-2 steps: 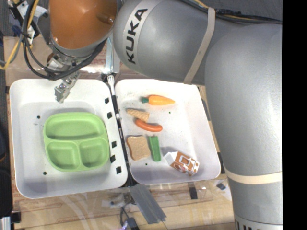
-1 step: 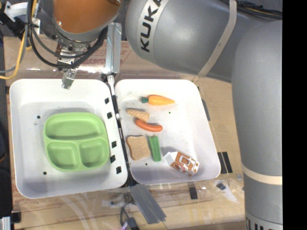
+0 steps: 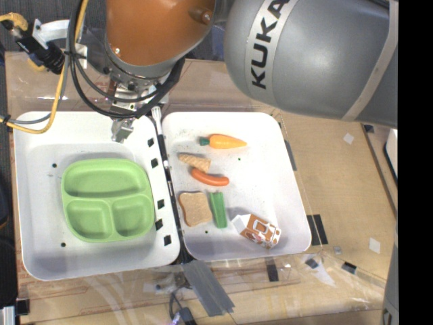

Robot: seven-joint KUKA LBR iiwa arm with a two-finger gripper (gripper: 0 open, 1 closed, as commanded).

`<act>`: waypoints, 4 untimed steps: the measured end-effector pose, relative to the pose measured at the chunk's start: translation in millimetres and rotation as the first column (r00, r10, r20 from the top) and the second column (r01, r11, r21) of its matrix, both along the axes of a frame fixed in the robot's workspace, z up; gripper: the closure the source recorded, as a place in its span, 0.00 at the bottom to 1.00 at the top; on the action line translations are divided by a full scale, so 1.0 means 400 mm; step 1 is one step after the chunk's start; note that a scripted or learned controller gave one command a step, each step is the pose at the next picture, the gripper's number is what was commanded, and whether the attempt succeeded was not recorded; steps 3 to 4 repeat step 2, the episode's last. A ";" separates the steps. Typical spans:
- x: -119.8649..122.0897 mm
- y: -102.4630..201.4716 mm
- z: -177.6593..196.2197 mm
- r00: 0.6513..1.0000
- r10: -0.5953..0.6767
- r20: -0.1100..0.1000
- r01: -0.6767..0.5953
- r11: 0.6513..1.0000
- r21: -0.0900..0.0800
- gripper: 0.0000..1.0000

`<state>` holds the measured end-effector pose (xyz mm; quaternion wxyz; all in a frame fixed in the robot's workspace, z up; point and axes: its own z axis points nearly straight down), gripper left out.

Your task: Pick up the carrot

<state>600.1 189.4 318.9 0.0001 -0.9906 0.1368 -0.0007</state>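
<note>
Lying in the far part of the right bin (image 3: pixel 291 181), the carrot (image 3: pixel 226 141) points its orange tip to the right, green stub to the left, untouched. Just nearer sit a cone-shaped piece (image 3: pixel 195 160) and a sausage (image 3: pixel 210 178), then a slice of bread (image 3: pixel 195 208) with a green stick (image 3: pixel 218 209) touching its right edge, and a small brown-and-white carton (image 3: pixel 260 231) at the near right. The left bin (image 3: pixel 34 181) carries a green divided plate (image 3: pixel 107 200). The gripper (image 3: pixel 122 131) hangs over the far right corner of the left bin, well apart from the carrot; whether it is apart or together I cannot tell. Both bins rest on the counter (image 3: pixel 345 181).
</note>
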 end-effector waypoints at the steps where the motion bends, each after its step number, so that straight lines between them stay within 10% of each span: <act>1: -0.112 0.075 -0.254 0.999 0.041 -0.012 -0.041 0.999 0.000 1.00; 2: -0.128 0.072 -0.163 0.909 -0.417 -0.001 0.417 0.909 0.003 1.00; 4: -0.128 0.072 -0.163 0.909 -0.417 -0.001 0.417 0.909 0.003 1.00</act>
